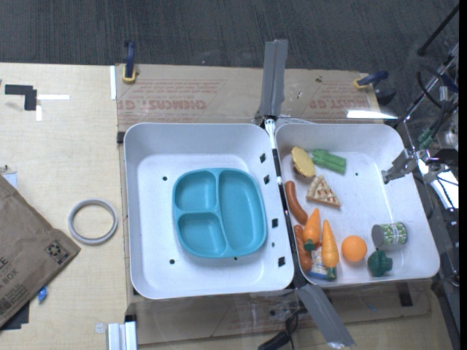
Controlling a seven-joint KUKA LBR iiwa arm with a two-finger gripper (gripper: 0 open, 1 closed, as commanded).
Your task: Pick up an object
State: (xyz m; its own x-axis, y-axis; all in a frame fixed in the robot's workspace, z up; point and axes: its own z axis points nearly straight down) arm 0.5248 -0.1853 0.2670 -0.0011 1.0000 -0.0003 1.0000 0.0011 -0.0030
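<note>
While the tool is hovering at the right bin's three o'clock rim, its grip beyond my telling, I'm eyeing the orange ball at five o'clock: likely light, hard, slippery. I'm favouring a pinch across its middle.

Red print runs upside down along the cardboard sheet above the bins at the top of the frame; it cannot be made out with certainty. At the lower left edge, the brown cardboard box bears the dark letters "BOX" beside a small square code.
</note>
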